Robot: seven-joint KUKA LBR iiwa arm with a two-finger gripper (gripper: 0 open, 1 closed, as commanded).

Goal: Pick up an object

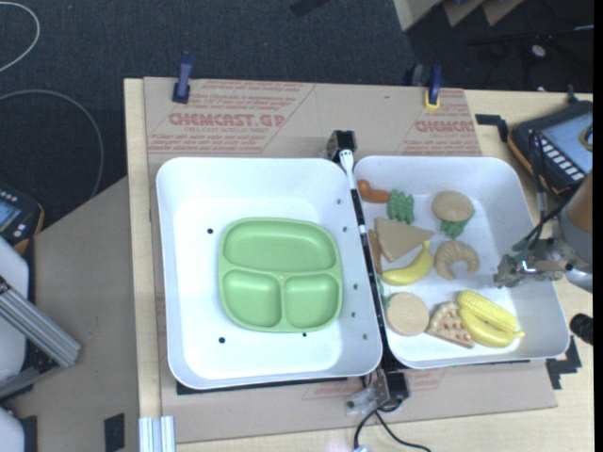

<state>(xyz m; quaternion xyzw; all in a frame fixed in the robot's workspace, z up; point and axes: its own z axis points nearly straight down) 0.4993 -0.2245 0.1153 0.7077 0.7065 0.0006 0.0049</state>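
Dark carpet floor (pixel 236 26) w/ cables (pixel 57 111)

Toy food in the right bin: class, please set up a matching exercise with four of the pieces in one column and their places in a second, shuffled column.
1 carrot
2 croissant
3 corn cob
4 round cookie

A front edge, near the divider
B far corner, near the divider
C front, toward the arm's side
D middle, right of the banana

Pairs: 1-B, 2-D, 3-C, 4-A
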